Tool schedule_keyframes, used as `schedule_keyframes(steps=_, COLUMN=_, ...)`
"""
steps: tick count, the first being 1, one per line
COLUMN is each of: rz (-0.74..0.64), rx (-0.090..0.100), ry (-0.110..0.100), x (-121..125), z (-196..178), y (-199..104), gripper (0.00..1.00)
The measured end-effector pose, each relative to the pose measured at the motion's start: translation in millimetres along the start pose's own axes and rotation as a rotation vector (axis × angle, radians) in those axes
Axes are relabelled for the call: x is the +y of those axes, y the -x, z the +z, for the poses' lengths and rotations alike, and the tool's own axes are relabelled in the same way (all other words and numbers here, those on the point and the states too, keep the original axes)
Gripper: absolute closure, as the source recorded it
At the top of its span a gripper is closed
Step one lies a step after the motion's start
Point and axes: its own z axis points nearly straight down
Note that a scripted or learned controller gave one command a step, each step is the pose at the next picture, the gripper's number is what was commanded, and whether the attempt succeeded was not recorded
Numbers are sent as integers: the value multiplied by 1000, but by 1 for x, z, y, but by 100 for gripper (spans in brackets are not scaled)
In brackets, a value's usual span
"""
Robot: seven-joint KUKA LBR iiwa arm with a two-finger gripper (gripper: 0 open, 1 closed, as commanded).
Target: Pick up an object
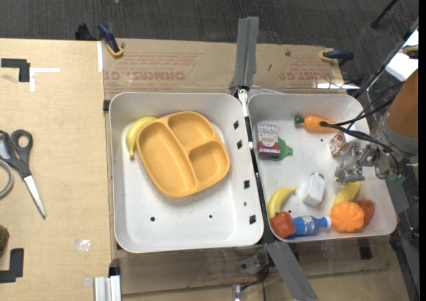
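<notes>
Gripper [351, 172]: hanging low over the right bin [293, 103], near that bin's right wall; metal parts are blurring together, so whether the pincer is wide or narrow, I cannot tell, and nothing is showing clearly between its tips.

Step in hand, as judged: closing in on a pick. Likeliest target is the yellow piece [349, 192], lying just below the gripper and touching the orange pumpkin-like toy [347, 216]. To do it well, the tips ought to be coming straight down astride the yellow piece alone, keeping off the pumpkin toy and the bin's right wall, then lifting slowly.

Target's look: small, yellow, smooth, partly hidden by the gripper; exact shape unclear.

Other items, placed from the gripper:
- carrot toy [316, 124], above-left
- white block [313, 188], left
- small banana [279, 199], further left
- bottle [301, 224], red-capped, below-left
- red-and-white box [267, 140], far left
</notes>
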Motion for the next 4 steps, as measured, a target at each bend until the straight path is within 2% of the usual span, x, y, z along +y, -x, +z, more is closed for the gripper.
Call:
schedule_keyframes(steps=1, rz=0, rx=0, ry=0, x=0, z=0, y=0, gripper=0)
schedule_keyframes(steps=2, rz=92, rx=6, ry=1, x=-6, z=19, y=-39, gripper=0)
schedule_keyframes(steps=3, rz=-10, rx=-24, ry=-2, x=6, z=13, y=-49, gripper=0)
schedule_keyframes(steps=4, rz=159, rx=6, ry=0, x=35, z=20, y=69, gripper=0)
